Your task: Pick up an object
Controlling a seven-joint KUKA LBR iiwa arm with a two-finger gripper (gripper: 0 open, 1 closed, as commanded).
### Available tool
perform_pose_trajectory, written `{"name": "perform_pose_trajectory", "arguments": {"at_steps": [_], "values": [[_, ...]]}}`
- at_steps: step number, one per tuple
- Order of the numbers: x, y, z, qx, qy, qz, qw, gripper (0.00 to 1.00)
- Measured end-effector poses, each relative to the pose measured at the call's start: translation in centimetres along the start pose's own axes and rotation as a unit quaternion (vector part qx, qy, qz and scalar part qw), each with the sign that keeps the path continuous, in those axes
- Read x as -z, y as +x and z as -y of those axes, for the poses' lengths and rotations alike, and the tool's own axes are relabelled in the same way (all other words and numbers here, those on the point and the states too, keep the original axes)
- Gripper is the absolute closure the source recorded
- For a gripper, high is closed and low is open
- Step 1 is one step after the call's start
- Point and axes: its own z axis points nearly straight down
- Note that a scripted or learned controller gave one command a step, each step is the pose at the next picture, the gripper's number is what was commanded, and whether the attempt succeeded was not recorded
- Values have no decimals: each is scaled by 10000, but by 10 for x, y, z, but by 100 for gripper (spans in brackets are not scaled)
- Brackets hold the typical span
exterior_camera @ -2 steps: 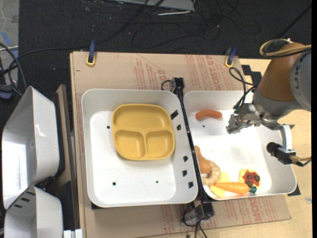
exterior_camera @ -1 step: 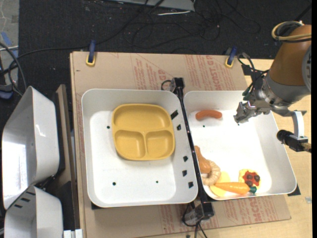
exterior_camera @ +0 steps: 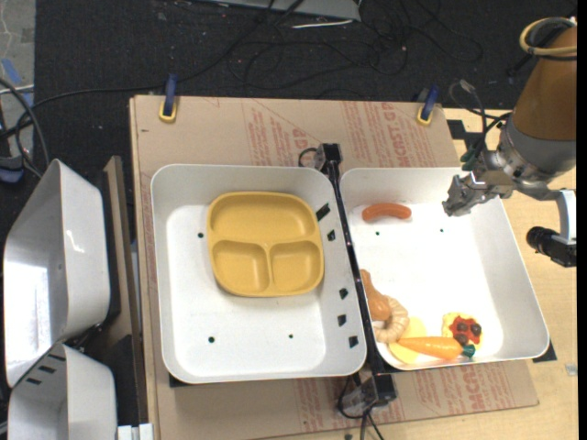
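Note:
The right bin (exterior_camera: 500,246) holds an orange sausage (exterior_camera: 386,213) near its far left corner. Along its near edge lie a tan chicken-like piece (exterior_camera: 385,312), an orange carrot (exterior_camera: 429,346) and a yellow piece with red and green bits (exterior_camera: 462,327). My gripper (exterior_camera: 459,196) hangs over the far right part of this bin, to the right of the sausage and apart from it. Nothing shows between its fingertips.
The left bin (exterior_camera: 183,328) carries a yellow divided plate (exterior_camera: 266,244). A black divider with clips (exterior_camera: 344,255) runs between the bins. Cardboard (exterior_camera: 238,131) lies under both bins, and white containers (exterior_camera: 50,246) stand at the far left.

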Motion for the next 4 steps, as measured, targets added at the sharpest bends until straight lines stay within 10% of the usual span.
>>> {"name": "perform_pose_trajectory", "arguments": {"at_steps": [4], "values": [[-5,203,-20,30,16,-20,10000,100]]}}
